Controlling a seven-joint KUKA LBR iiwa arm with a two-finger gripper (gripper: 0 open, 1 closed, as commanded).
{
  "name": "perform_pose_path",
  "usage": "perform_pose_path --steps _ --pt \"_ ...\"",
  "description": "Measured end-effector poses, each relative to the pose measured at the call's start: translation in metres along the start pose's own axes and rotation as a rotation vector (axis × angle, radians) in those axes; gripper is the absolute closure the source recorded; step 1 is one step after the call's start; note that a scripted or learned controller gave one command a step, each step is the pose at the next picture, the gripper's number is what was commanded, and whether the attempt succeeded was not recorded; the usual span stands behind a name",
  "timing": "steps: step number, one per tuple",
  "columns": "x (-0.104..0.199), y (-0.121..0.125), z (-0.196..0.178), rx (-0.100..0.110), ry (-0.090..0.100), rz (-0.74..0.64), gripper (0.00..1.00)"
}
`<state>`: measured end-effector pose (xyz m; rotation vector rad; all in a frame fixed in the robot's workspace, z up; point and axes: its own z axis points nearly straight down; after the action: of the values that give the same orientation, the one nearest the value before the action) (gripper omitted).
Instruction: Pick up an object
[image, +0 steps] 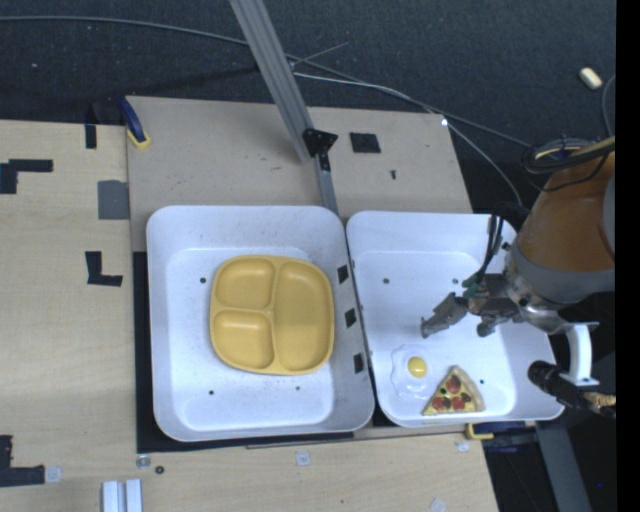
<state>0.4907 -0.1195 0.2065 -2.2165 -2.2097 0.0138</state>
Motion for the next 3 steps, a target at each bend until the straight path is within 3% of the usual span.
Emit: perform_pose_path --steps 1,2,3 --pt "0.0 0.003 -0.006 -0.013 -0.002 -0.004 0.0" --pt "0.003 -0.004 0.056 -0.008 -0.001 -0.003 0.0" --pt "0.002 0.005 0.111 -0.008 -0.001 -0.003 0.0"
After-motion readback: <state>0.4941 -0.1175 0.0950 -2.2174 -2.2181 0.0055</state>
